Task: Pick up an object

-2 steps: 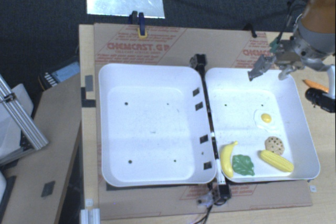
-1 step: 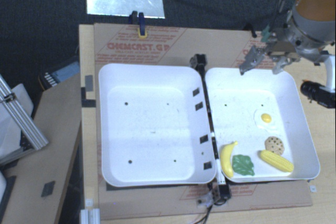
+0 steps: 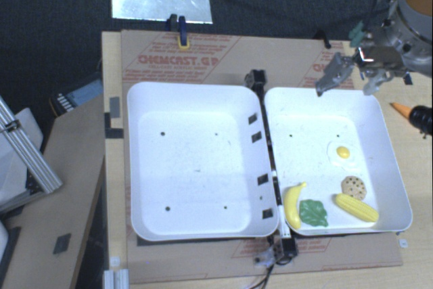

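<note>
The gripper [image 3: 352, 80] hangs above the far edge of the right bin [image 3: 304, 145], with its two fingers spread apart and nothing between them. The objects lie well apart from it, in the near part of this bin: a banana [image 3: 293, 205] touching a green leaf [image 3: 314, 213], a corn cob [image 3: 356, 207], a cookie [image 3: 352, 186] and a fried egg [image 3: 342, 153] (a little farther back).

Bright, even overhead light; the two shallow white plastic bins [image 3: 203, 95] nearly wash out, shadows faint, whole picture slightly soft.
</note>
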